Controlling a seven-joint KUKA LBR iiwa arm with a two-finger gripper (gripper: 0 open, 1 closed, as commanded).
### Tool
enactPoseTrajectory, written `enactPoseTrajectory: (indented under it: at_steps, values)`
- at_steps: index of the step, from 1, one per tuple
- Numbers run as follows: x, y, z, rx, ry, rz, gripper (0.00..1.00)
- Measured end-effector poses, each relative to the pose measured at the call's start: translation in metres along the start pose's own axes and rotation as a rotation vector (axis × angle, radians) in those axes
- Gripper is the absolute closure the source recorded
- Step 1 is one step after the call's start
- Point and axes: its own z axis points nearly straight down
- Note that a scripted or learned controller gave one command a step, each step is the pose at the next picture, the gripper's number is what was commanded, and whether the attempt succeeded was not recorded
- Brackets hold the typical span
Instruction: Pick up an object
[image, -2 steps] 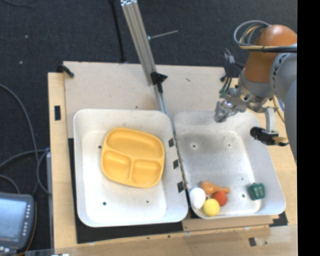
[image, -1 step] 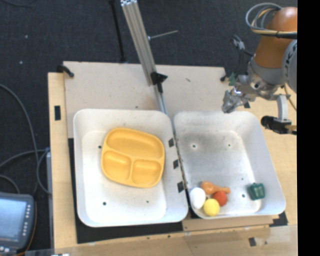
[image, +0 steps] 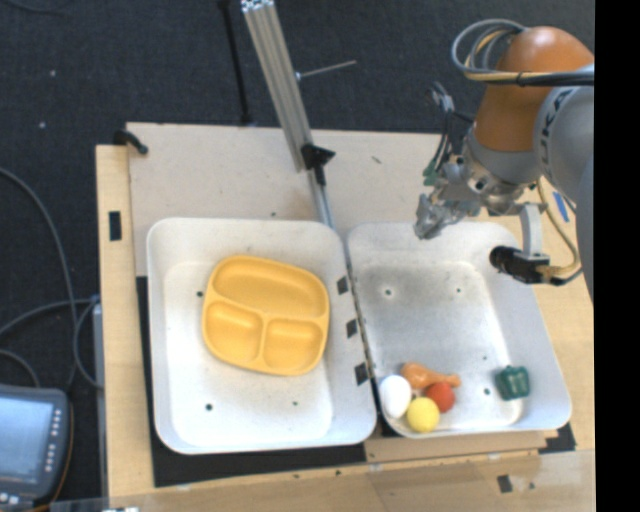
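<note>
Arm enters from the right, orange band (image: 530, 70) high in the upper right corner. Gripper (image: 430, 222) hangs over the far rim of the right bin (image: 520, 300), near that bin's back left corner. Cannot tell from this angle whether the gripper is released or clenched; nothing is seen in it.

Right bin contents, all gathered along the near edge:
- white egg (image: 395, 395) at the near left corner
- yellow ball (image: 423, 414) just beside the egg, touching or nearly so
- red piece (image: 441, 397) behind the yellow ball
- orange piece (image: 425, 377) lying at the back of this cluster, shape unclear
- green piece (image: 512, 382) apart from the cluster, toward the near right corner

All five lie well apart from the gripper, with the bare middle of the bin between.

Left bin (image: 180, 400) holds a yellow divided plate (image: 266, 314), three compartments, lying flat and slightly turned, toward the bin's centre.

Both bins sit side by side on the table (image: 220, 170). A metal pole (image: 285, 85) rises from the table behind the bins, slanting to the upper left.
</note>
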Motion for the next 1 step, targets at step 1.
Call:
enactPoseTrajectory:
  at_steps: [1]
  values:
    - [0.0412,-0.0140,0.0030,0.000,0.000,0.000,1.00]
